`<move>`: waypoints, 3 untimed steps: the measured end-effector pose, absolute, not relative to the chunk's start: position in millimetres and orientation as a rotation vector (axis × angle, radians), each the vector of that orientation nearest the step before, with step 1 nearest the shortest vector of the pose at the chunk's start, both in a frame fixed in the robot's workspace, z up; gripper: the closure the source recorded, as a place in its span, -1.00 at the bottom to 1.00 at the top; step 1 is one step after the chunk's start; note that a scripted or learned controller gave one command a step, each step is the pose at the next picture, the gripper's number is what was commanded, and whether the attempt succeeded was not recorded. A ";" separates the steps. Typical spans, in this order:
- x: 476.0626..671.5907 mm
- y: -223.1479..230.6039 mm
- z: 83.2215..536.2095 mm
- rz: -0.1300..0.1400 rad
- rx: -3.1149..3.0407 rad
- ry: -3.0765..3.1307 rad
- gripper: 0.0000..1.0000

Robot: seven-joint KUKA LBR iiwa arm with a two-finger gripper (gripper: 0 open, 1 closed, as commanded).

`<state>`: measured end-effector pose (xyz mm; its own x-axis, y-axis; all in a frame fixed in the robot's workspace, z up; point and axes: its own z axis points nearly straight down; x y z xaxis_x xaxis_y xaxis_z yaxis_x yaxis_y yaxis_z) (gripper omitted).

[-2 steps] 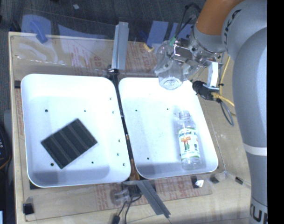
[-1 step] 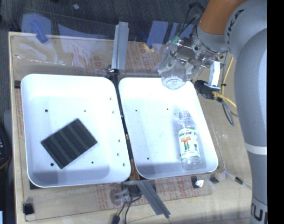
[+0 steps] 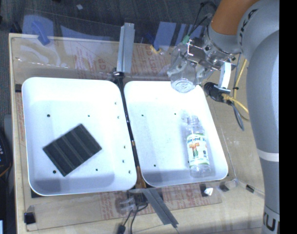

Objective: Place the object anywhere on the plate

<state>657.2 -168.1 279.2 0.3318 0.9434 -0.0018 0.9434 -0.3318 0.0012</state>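
A clear plastic bottle (image 3: 197, 147) is seen lying on its side in the right bin (image 3: 158, 130), near that bin's right wall, cap end toward the far rim. Its label is white with green and orange print; the writing is too small to be read. A dark ribbed plate (image 3: 72, 149) is seen lying flat in the left bin (image 3: 41, 101), well apart from the bottle. The hand (image 3: 187, 67) is held above the far rim of the right bin, beyond the bottle's cap end. A clear rounded item (image 3: 182, 85) is seen just below the hand; whether the hand is released or clenched cannot be told. Faint reddish print on the desk (image 3: 80, 62) is not legible.
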 end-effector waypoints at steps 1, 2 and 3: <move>657.3 -169.3 283.1 0.001 2.529 1.857 1.00; 656.6 -170.7 272.1 -0.006 2.586 1.792 1.00; 657.0 -174.8 275.8 -0.004 2.607 1.754 1.00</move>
<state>657.0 -174.8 275.8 0.3765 0.9264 -0.0017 0.9264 -0.3765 -0.0018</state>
